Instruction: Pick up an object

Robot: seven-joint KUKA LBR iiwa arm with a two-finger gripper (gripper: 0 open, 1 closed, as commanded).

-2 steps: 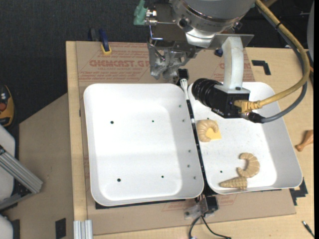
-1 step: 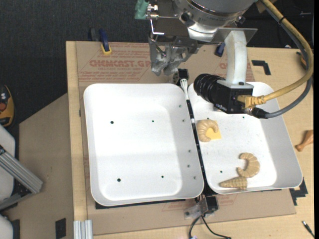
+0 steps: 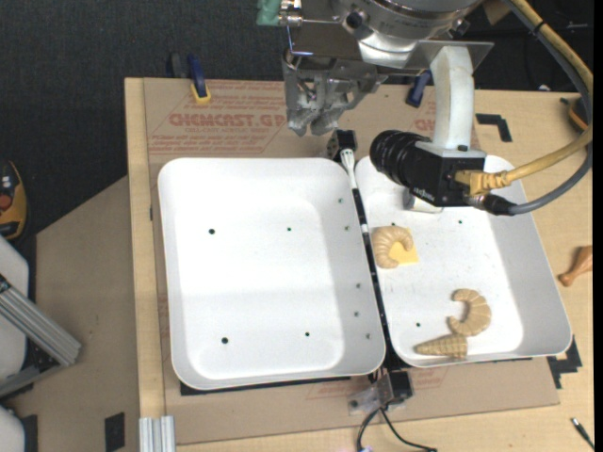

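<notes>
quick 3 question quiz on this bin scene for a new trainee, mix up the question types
1. True or false: all the pastry-like objects lie in the right bin.
2. How many objects lie in that bin?
3. Multiple choice: the gripper is seen A) down in the left bin, B) above the bench beyond the bins' far edge, C) over the croissant.

Key
1. True: the pastry on the yellow piece, the croissant and the cone all lie there.
2. Three.
3. B.
</notes>
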